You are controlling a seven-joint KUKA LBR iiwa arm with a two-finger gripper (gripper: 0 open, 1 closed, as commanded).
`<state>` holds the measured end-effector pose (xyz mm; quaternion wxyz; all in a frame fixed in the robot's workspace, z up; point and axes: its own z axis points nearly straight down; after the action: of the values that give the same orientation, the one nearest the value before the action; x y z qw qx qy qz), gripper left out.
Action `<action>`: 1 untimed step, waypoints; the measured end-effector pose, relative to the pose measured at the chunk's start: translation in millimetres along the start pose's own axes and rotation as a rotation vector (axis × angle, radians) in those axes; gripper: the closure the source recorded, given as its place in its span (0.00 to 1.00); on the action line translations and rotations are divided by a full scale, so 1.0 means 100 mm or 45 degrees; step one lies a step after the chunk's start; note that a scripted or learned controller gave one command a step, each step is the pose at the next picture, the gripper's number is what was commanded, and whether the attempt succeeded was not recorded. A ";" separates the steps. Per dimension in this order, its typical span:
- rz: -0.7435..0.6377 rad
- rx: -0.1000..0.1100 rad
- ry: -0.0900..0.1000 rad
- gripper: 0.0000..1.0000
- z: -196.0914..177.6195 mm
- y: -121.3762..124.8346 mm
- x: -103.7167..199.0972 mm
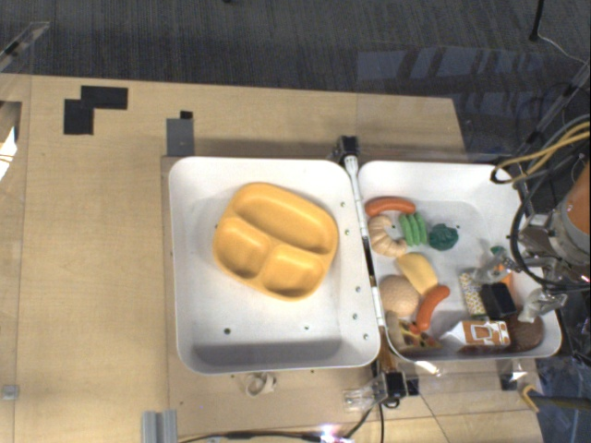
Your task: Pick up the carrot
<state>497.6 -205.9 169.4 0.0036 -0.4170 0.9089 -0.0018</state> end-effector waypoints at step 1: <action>-0.443 0.005 -0.005 0.00 -0.34 -0.54 -0.49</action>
<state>570.2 -204.4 203.8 0.0058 -0.5682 0.8229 -0.0032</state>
